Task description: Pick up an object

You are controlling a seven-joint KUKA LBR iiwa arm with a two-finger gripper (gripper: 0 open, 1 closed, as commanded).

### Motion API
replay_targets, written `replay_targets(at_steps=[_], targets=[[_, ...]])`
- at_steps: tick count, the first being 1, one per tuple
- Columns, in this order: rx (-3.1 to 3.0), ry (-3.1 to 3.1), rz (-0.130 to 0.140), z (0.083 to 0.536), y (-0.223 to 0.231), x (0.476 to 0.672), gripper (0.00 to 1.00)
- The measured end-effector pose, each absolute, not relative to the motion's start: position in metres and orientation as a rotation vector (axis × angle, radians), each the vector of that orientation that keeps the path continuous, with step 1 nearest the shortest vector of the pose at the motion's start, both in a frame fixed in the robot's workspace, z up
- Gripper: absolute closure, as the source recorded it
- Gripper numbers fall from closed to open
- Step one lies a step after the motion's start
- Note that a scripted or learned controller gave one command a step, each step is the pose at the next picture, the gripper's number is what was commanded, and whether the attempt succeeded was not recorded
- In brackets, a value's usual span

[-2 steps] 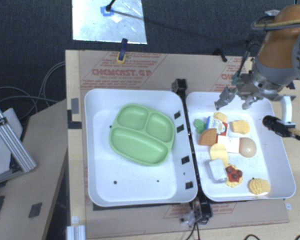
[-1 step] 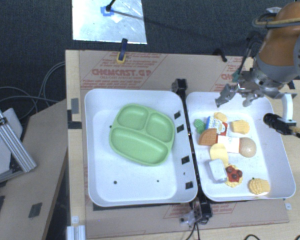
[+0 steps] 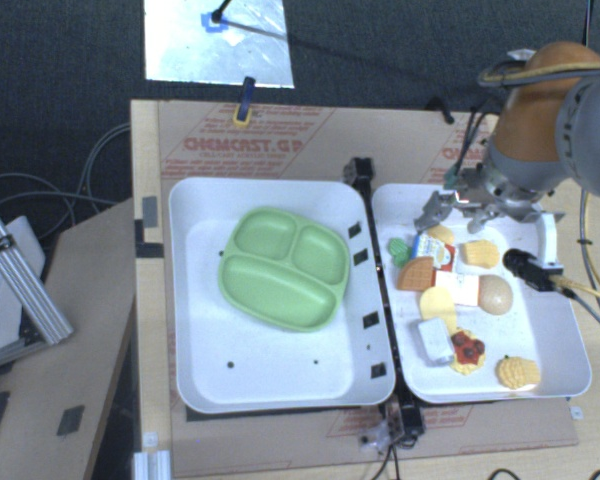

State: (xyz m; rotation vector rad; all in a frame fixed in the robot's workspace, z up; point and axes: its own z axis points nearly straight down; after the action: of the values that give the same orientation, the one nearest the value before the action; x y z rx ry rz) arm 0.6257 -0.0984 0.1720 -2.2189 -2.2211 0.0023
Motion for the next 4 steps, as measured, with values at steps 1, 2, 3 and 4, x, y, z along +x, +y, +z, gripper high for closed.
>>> replay_targets(at_steps=[1,2,3,4], targets=[[-2.220,-2.221,0.002,0.126,-0.103,0.632,0.00],[-2.229,-2.232,-0.011,0.088,-0.104,0.636,0.00],[-2.231,-2.232,-0.013,0.101,-0.104,0.637,1.00],[-2.223,-2.227,-0.006,0.164,-0.108,0.639,1.00]])
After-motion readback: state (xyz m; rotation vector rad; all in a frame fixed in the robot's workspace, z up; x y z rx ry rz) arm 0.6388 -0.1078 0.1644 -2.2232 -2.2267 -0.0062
